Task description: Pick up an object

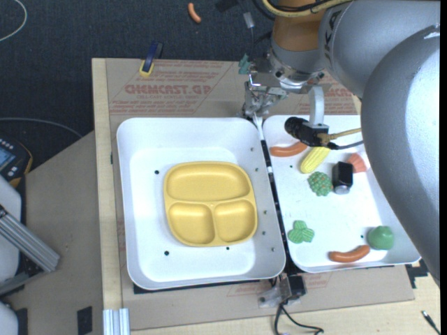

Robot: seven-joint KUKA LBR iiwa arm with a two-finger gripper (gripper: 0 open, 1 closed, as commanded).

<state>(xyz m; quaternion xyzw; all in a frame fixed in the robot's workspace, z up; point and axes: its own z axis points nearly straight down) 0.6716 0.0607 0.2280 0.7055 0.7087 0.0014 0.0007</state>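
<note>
Beside the corn (314, 159) lie a hotdog (288, 149), broccoli (320, 183) and black block (342, 176).

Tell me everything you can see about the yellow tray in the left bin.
The tray is a yellow dish with rounded corners, matte, and plastic by its look. Raised ridges split it into three compartments: one wide one across the far side and two smaller ones on the near side. It lies flat, open side up, about the middle of the left bin, touching only the bin's white floor. Nothing lies in it.
</note>
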